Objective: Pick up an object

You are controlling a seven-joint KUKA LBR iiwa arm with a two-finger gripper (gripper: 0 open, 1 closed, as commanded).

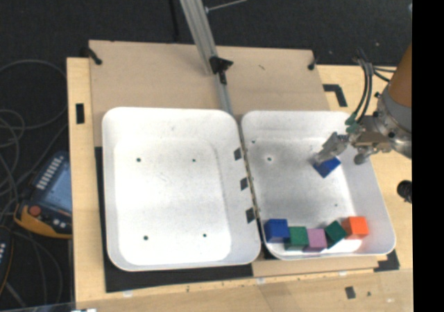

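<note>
Blue block sits tilted just below the gripper fingers, touching the left fingertip; whether it is pinched, can't tell. Finger spread unclear. Well below the fingers: blue cube, green block, pink block, dark green block, orange block along right bin front wall.

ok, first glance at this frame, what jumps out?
The gripper over the right bin, with a blue block tilted at its fingertips, seemingly pinched and lifted. Next, a row of coloured blocks along that bin's near edge: blue, green, purple, dark green, orange. The left bin shows bare white floor.
</note>
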